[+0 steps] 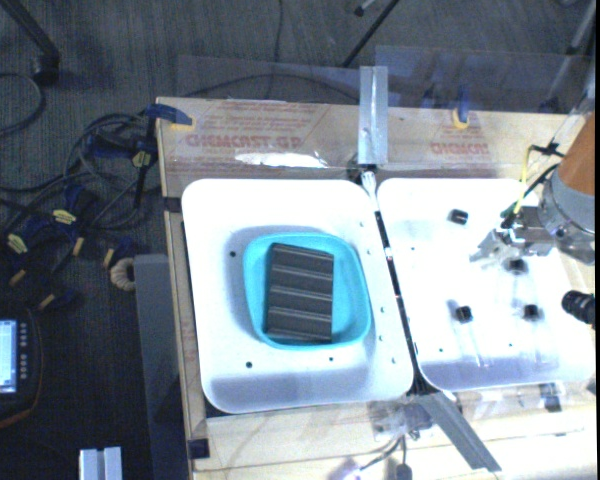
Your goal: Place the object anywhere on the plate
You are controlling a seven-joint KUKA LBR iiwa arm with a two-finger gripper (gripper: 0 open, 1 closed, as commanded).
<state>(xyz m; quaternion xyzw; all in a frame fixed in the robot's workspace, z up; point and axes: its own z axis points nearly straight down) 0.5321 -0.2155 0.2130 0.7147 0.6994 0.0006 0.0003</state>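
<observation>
While the dark ridged block lies on the blue plate, the gripper hangs over the right bin; its grip — I cannot tell.

Colours in the two bins
White bins, a bright blue plate, and a dark grey block with ridged stripes

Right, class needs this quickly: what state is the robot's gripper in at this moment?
Two-finger gripper: over the right shallow white bin; open or closed cannot be told. The dark grey ribbed rectangular block lies on the light blue plate.
</observation>
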